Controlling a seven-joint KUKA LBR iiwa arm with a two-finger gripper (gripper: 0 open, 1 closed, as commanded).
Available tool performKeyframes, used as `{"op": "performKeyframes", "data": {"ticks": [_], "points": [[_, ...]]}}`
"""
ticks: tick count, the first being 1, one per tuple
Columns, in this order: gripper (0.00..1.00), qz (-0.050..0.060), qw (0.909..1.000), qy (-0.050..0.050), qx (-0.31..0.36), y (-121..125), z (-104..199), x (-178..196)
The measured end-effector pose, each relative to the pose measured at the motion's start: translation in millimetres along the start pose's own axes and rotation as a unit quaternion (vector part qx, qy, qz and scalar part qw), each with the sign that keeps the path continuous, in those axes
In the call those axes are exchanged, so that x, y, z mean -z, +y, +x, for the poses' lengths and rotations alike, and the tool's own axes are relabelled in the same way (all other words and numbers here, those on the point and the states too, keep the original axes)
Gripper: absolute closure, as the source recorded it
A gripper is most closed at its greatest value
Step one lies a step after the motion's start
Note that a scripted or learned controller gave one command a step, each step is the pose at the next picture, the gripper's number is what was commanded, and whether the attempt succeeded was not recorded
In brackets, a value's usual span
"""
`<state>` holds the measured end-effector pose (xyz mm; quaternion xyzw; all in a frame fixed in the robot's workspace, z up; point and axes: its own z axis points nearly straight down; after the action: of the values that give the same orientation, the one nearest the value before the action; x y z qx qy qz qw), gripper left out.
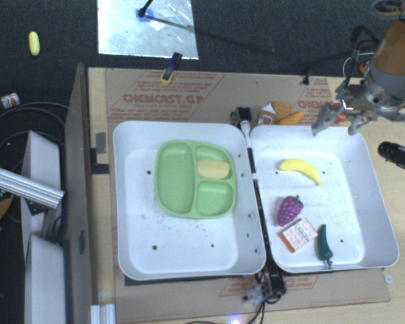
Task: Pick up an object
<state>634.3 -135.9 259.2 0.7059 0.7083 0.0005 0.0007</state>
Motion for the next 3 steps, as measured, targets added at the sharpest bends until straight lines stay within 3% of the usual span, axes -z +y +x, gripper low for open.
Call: {"op": "performKeyframes", "data": {"ticks": [1, 2, 3], "points": [[0.0, 0.004, 1.0, 0.0, -0.002, -1.4, -32.0, -113.6], [0.0, -0.008, 1.0, 0.001, 0.0, 10.3, -14.9, -168.1], [0.0, -0.008, 1.0, -0.003, -0.001, 21.9, -48.2, -43.9]]}}
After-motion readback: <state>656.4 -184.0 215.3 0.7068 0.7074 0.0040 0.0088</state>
